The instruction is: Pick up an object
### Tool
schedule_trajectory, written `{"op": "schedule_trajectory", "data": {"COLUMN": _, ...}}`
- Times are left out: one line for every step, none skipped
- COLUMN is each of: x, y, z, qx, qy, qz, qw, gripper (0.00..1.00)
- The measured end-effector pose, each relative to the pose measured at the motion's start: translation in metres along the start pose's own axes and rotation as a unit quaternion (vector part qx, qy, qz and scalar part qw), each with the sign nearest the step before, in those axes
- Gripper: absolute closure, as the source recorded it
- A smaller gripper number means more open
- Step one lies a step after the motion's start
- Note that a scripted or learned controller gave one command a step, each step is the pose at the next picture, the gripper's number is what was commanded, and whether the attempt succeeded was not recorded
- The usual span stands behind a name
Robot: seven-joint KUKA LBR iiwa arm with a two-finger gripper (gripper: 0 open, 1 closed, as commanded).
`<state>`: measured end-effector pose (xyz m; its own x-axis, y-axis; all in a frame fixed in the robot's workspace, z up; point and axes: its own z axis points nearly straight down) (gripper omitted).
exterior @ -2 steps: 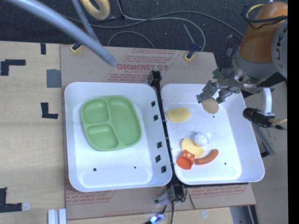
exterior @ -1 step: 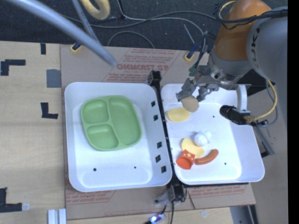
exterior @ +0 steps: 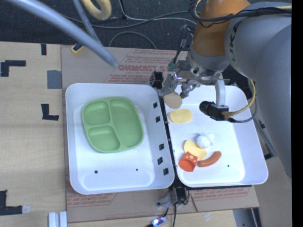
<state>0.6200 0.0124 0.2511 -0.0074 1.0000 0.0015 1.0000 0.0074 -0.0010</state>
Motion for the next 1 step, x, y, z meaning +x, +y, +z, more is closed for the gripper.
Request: {"op": "schedule_trajectory", "data": {"x": 0.0593, "y": 0.0134, "z": 0.0001, "qx": 0.0, "qy": 0.0, "qz": 0.0, "qw": 1.0, "gripper": 1.0}}
